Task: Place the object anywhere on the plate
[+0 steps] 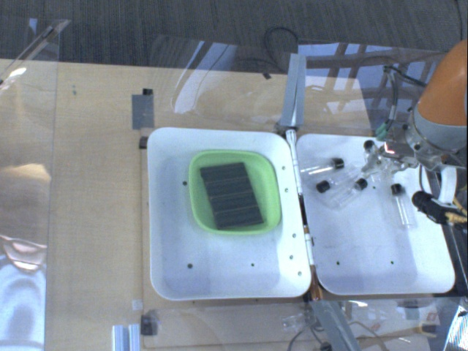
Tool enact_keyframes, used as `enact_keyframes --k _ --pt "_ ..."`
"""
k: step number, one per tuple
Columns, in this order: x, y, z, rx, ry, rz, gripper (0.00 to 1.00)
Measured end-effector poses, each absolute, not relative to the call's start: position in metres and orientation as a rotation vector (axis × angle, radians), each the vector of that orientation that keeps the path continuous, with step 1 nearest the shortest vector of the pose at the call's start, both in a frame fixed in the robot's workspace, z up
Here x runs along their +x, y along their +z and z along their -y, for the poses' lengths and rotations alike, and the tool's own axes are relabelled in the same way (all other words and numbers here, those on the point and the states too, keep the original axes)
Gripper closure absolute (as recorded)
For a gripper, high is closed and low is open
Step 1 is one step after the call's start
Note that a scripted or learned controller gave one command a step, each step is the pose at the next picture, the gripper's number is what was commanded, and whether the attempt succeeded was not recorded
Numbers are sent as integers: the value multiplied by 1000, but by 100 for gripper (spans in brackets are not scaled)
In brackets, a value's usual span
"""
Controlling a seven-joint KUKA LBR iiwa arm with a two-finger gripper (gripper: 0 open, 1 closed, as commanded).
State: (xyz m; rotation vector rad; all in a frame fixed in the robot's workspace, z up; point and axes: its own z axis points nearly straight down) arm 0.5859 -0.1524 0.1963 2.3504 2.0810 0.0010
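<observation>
Gripper state cannot be determined: the arm (444, 93), grey with an orange band, is seen at the right edge above the right bin (365, 262), and its lower end is lost among cables and fittings near the bin's upper right corner.

A dark grey ribbed rectangular block (231, 195) is found lying flat on the green plate (272, 196). It is set at a slight angle, its long axis running from upper left to lower right. It is contained wholly within the plate's rim, and green is visible on all sides of it.

The plate, square with rounded corners, is located in the upper middle of the left bin (219, 269), clear of the bin walls. Bare white floor with a few small dark dots is observed below the plate.

Several clear vials with black caps (333, 175) are scattered across the upper half of the right bin. One of these is lying apart towards the right wall (400, 202). The two bins are seated side by side, touching along a central seam, on a light wooden bench (73, 196). Transparent panels with reflections are noted over the bench at left.
</observation>
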Motion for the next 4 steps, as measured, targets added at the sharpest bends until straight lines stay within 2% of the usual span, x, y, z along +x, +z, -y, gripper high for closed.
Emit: enact_keyframes --k 1,2,3,4 --pt "586 196 152 2350 1 -2081 0" --pt "562 264 172 2655 3 -1669 0" --pt "528 338 195 2536 4 -1841 0" --pt "491 379 198 2597 4 -1752 0"
